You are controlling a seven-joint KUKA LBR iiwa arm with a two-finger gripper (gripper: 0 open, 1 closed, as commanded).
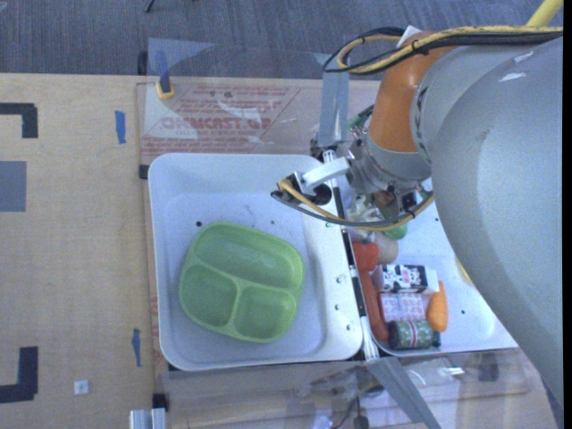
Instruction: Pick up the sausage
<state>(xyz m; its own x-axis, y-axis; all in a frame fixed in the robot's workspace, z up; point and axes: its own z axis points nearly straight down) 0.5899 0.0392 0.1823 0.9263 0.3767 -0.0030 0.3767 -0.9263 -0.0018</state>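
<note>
A long reddish sausage (365, 280) lies along the left wall of the right bin (478, 324), reaching from just under the arm toward the bin's front. My gripper (375, 211) hangs low over the far end of that bin, right above the sausage's upper end. The grey wrist, the orange band and looped yellow cables cover most of it. I see nothing lifted off the bin floor.
Beside the sausage lie a small black-and-white carton (402, 278), a pink packet (402, 308), a green can (411, 333) and an orange carrot (437, 307). A green divided plate (239, 280) sits in the left bin (170, 231). The arm's bulk covers the right bin's far side.
</note>
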